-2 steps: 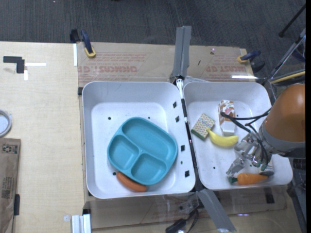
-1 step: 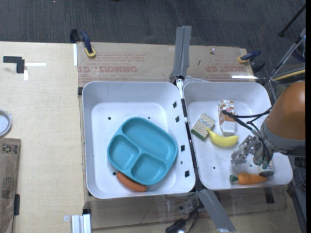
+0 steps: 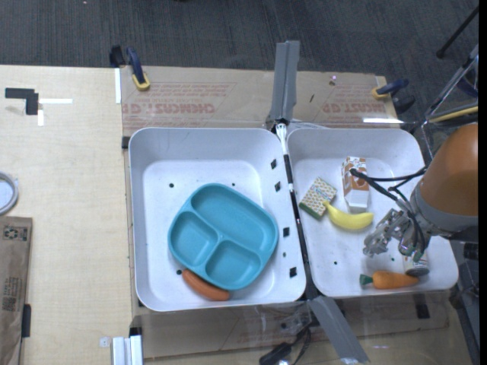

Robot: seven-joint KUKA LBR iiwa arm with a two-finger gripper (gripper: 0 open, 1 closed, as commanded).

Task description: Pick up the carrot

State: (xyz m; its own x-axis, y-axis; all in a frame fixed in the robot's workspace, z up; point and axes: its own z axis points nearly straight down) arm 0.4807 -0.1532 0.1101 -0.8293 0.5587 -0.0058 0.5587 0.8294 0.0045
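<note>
- The carrot (image 3: 393,280) lies flat on the floor of the right bin (image 3: 319,280), close to its front wall, green stub pointing left and orange body running right.
- It sits just below the fingers (image 3: 396,238), apart from them, with nothing between the tips.
- The fingers look spread, though the metal is blurred and I wouldn't swear to how wide.
- It looks like a toy: light, stiff, smooth-skinned, likely to roll or skid if pinched off-centre. I'd take it across the thick orange middle, fingers either side of its long axis.
- A small capped thing I can't identify (image 3: 417,265) sits right beside the carrot's right end and may get in the way.
- Up and left of the fingers lie a banana (image 3: 348,218), a small carton (image 3: 354,182) and a green sponge (image 3: 317,198).
- The left bin (image 3: 144,204) holds a blue divided plate (image 3: 222,236) with a sausage (image 3: 204,286) poking out beneath.
</note>
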